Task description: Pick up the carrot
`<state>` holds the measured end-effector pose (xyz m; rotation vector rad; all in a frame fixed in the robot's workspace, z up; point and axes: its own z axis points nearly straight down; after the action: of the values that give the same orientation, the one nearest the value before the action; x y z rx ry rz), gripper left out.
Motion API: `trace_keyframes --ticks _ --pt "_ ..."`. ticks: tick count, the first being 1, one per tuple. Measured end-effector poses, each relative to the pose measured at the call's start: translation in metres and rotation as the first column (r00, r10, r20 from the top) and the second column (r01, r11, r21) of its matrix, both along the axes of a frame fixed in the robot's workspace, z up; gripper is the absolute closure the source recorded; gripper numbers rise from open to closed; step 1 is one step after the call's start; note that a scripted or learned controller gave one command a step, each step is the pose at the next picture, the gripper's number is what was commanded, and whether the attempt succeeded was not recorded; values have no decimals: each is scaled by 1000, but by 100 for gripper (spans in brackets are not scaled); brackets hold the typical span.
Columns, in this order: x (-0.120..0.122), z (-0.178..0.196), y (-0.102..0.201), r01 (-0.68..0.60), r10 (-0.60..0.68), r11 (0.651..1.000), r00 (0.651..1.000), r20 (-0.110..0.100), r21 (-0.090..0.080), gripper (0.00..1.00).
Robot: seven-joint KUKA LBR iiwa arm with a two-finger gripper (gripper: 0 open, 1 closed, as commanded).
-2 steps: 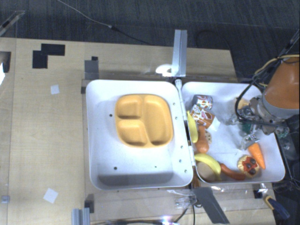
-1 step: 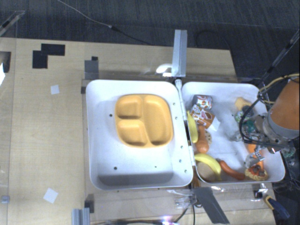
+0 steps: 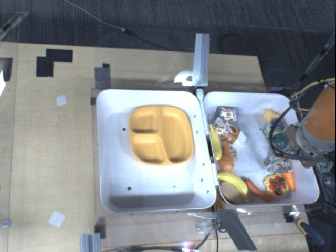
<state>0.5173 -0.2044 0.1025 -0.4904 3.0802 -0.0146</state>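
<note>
Your carrot point(image 3: 287, 181) lies at the right bin's point(image 3: 247, 100) near right corner, beside a round printed packet point(image 3: 275, 185). Gripper point(image 3: 277, 159) hangs just above them, arm point(image 3: 320, 121) coming in from the right. Fingers blurred among cables; you cannot tell their spread or any hold. Left bin point(image 3: 113, 151) carries a yellow divided tray point(image 3: 159, 134).

Matt yellow plastic divided plate point(image 3: 159, 134) sits in a smooth white plastic bin point(image 3: 113, 156), pale wood-grain bench point(image 3: 47, 156) beneath, brushed metal post point(image 3: 201, 56) behind.
</note>
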Motion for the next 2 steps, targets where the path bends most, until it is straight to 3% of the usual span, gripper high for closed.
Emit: trace_keyframes --ticks 1,2 --pt "1 1 1 0 0 1000 1000 3 0 0" --pt "-2 -4 1 -47 47 999 999 17 -4 0"
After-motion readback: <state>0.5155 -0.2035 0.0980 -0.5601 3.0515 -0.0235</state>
